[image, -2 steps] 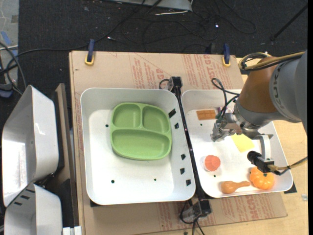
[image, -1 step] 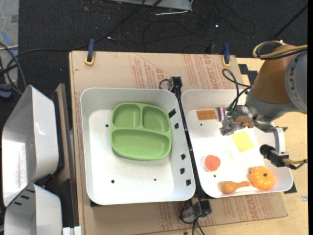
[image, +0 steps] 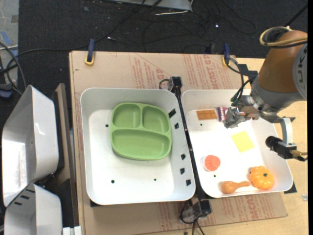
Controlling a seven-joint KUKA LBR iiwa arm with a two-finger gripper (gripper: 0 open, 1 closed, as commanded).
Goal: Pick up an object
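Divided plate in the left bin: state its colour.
Light green plate, seen in the camera view.

Flat yellow square (image: 243, 141) lies tilted mid right bin (image: 281, 153), untouched.

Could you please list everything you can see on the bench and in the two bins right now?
bins: 2, white, side by side on the bench
plate: 1, green, three compartments, in the left bin
cracker: 1, orange-brown, right bin, far left corner
yellow square: 1, yellow, right bin, middle
pink disc: 1, pink-red, right bin, left of middle
pumpkin: 1, orange, right bin, near edge
gourd: 1, orange-tan, beside the pumpkin
clamps: 2, yellow and blue, far edge
gripper: 1, grey, above the right bin's far side
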